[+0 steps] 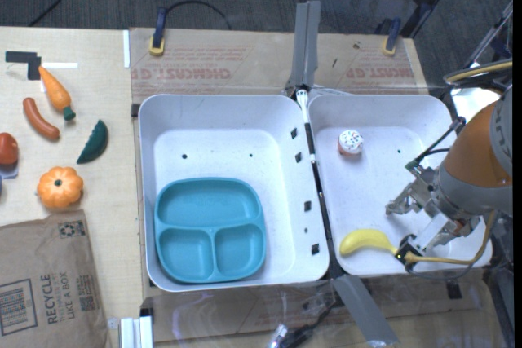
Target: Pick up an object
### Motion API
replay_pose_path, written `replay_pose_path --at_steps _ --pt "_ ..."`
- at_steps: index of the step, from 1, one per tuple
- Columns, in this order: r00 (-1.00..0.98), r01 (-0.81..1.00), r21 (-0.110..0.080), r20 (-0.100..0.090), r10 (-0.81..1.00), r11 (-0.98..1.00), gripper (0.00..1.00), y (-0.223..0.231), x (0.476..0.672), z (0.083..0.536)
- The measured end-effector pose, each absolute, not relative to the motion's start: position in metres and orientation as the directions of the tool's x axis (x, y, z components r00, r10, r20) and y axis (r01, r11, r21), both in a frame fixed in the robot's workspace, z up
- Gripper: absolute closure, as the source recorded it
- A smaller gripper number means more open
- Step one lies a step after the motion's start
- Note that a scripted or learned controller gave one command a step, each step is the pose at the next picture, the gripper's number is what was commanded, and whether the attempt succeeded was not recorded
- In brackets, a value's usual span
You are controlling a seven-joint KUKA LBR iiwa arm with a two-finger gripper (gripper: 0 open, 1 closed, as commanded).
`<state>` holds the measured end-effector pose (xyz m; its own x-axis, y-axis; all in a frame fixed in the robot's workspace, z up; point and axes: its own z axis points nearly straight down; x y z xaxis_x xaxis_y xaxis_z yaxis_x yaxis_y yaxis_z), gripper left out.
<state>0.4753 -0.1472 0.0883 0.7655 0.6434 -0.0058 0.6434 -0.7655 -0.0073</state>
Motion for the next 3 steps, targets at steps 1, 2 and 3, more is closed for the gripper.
replay_pose_path --at_steps 1,2,3 --pt "0.764 0.646 -0.017 0.000 0.646 -0.763 0.00 -0.204 0.483 0.088" --pt "0.867 0.499 -0.008 -0.007 0.499 -0.867 0.00 -0.129 0.476 0.088" --pt "0.808 0.589 -0.033 0.000 0.589 -0.807 0.00 -0.211 0.514 0.088"
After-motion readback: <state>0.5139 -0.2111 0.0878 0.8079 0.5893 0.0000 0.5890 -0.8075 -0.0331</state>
